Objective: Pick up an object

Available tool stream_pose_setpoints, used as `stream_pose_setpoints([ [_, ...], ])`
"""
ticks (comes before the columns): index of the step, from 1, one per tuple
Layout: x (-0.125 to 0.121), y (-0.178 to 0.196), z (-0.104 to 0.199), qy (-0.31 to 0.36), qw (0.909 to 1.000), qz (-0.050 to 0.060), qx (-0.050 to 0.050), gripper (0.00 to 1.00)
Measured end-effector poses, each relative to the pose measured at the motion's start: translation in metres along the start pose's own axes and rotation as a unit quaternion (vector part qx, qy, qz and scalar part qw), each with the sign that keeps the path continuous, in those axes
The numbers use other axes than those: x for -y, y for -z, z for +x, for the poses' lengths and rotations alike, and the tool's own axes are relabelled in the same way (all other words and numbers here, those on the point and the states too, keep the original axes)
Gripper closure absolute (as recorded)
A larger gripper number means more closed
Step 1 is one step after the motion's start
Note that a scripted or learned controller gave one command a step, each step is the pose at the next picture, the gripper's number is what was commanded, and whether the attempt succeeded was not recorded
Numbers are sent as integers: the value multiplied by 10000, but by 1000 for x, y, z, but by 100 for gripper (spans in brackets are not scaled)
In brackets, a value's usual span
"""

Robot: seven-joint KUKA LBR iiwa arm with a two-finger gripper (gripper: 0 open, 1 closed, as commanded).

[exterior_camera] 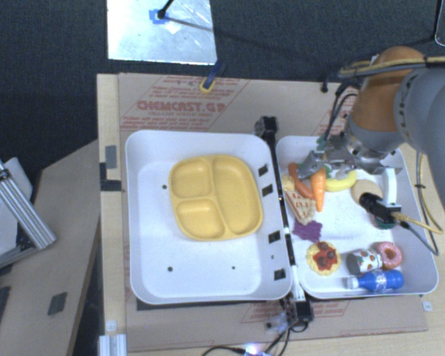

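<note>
Orange carrot (319,188) — tapered, point down — in right bin (423,269), under tool (317,166) whose grip I cannot tell, waffle (301,208) and banana (341,182) crowding beside — yellow tray (211,196) in left bin.

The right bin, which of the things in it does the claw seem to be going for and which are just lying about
In play:
claw
carrot, right under the claw

Lying about:
banana
waffle wedge
purple piece
small pizza
pink donut
blue bottle
yellow divided plate in the left bin
</note>
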State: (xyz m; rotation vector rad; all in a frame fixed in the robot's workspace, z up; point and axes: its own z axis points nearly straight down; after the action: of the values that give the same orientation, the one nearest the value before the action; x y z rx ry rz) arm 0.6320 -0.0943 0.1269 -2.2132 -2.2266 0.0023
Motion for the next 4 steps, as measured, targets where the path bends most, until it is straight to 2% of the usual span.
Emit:
stream_pose_setpoints([
  [1, -6, -36, 1, -6, 9999, -108, 14, 0],
  [2, -3, -29, 0, -14, 10000, -59, 11, 100],
  [4, -2, 100, 0, -3, 10000, -57, 8, 100],
])
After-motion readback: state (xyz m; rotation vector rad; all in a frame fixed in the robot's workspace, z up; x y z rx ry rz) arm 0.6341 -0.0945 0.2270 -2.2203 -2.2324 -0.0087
